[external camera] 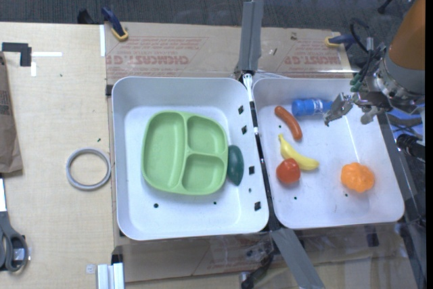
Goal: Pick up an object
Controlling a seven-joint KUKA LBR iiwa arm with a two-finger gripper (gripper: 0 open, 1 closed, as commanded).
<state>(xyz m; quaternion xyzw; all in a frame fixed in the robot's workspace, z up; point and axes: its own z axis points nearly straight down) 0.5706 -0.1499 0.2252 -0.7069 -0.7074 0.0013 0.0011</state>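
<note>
A pale wood tabletop (54, 105) fills the left, with dark carpet beyond its far edge. Brown cardboard (176, 54) lies under the far side of two white bins. The left bin (128, 213) holds a green divided plate (185, 153), and a dark green object (235, 164) sits touching the plate's right rim; its shape is hard to make out.

Over to the right bin (385, 206): a red sausage (289, 122) lies near the far left, a blue bottle (310, 107) just beside it toward the far wall, a banana (298, 153) nearer the middle, a red tomato (288, 172) touching the banana's near end, and an orange (357, 177) apart on the right.

The end effector (352, 109) hangs over the far right of that bin, just right of the bottle, its fingers apart with nothing between them. The arm is cut off at the right edge.

On the tabletop, a grey tape ring (88, 168) lies left of the bins, scissors (12, 248) are cropped at the lower left corner, and a brown bag (8, 125) is cut by the left edge. Blue and yellow clamps (116, 25) grip the cardboard's far edge.
</note>
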